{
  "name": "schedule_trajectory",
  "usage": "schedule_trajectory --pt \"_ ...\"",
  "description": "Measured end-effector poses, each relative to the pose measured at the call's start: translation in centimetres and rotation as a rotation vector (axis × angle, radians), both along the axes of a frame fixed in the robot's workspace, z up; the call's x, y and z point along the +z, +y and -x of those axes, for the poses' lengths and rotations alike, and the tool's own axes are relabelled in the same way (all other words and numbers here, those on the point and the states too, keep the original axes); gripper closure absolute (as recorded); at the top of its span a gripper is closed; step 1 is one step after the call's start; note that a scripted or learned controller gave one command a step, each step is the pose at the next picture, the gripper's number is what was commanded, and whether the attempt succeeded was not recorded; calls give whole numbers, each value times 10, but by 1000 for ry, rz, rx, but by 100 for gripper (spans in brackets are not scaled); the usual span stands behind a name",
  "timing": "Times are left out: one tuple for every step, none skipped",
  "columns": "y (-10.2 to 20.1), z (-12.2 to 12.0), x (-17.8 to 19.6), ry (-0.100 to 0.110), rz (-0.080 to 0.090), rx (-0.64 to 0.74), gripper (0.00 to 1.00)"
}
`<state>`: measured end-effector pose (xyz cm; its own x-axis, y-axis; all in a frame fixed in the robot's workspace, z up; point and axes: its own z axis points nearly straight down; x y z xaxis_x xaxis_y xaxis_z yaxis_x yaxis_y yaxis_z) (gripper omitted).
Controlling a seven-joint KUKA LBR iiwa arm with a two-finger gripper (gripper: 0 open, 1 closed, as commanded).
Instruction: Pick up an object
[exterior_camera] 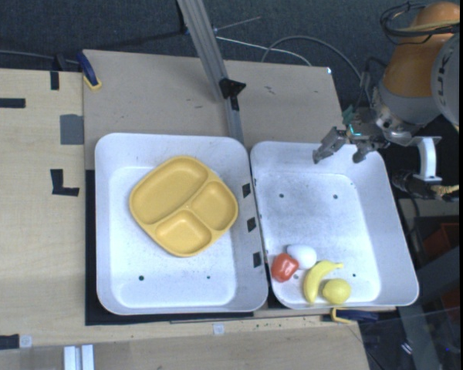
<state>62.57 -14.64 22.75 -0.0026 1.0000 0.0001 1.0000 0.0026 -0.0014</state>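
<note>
Nothing is grasped yet — the hand (344,146) is held released, with the banana (316,278) well below it, untouched.

Two bins sit side by side on the counter (162,91). A divided plate (184,205) lies in the left bin (116,284). At the right bin's (370,199) near edge cluster a tomato (284,267), an egg (302,255), a banana (317,277) and a lemon (336,290). The pincer (344,148) hovers over its far edge.

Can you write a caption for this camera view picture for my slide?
Robot claw open above right bin; toy fruit waits below.
</note>
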Motion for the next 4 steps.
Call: schedule_trajectory --pt "0 0 0 0 0 0 0" --pt "0 3 -65 7 0 -1 0" --pt "1 3 -109 5 1 -1 0" --pt "2 4 -141 1 2 0 0"
